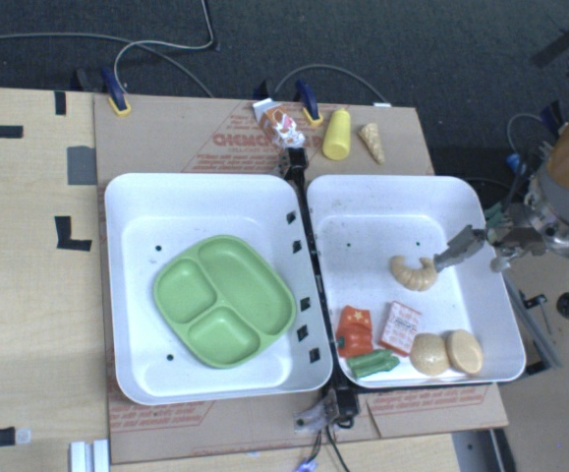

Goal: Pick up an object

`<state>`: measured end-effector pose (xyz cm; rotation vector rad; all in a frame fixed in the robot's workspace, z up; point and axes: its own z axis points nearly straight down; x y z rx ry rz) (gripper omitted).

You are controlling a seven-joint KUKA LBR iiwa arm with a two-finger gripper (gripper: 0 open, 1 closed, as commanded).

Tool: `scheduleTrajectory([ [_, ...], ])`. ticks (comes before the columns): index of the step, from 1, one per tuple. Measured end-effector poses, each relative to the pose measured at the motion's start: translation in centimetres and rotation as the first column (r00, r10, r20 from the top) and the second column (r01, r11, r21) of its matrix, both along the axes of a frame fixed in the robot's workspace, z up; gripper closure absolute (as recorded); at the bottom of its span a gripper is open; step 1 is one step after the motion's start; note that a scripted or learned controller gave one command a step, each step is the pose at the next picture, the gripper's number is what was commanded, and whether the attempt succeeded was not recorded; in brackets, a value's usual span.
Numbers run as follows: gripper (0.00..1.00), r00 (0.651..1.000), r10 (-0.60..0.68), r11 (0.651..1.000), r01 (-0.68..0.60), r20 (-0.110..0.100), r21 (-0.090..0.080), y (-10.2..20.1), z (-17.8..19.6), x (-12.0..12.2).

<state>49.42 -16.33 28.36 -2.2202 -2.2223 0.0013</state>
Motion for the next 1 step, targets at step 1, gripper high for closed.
scheduleTrajectory([
  [1, 0.0, 1.0, 0.0, 1.0, 0.0, -0.003, 0.001, 0.67, -12.83, 9.17],
])
